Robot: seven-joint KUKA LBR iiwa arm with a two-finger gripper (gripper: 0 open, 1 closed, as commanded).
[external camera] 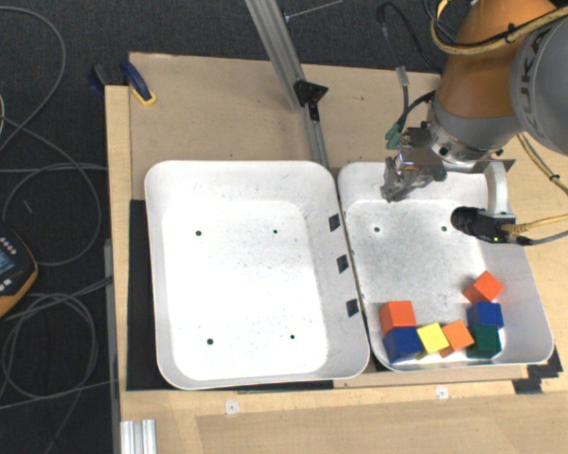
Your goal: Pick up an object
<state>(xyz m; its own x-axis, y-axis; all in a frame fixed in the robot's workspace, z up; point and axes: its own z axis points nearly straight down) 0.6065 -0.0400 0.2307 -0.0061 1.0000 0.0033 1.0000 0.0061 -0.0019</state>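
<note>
Several small blocks lie along the near edge of the right bin (398, 244): an orange block (397, 314), a blue block (403, 343), a yellow block (433, 337), another orange block (457, 334), a green block (485, 341), a blue block (487, 314) and an orange block (486, 287). My gripper (399, 189) hangs over the far left part of the right bin, well away from the blocks. Nothing shows between its fingers.
The left bin (170, 253) stands beside the right one on the wooden bench. A metal rod (284, 55) slants down to the gap between the bins at the far side. A black camera unit (473, 221) with cables sits on the arm over the right bin.
</note>
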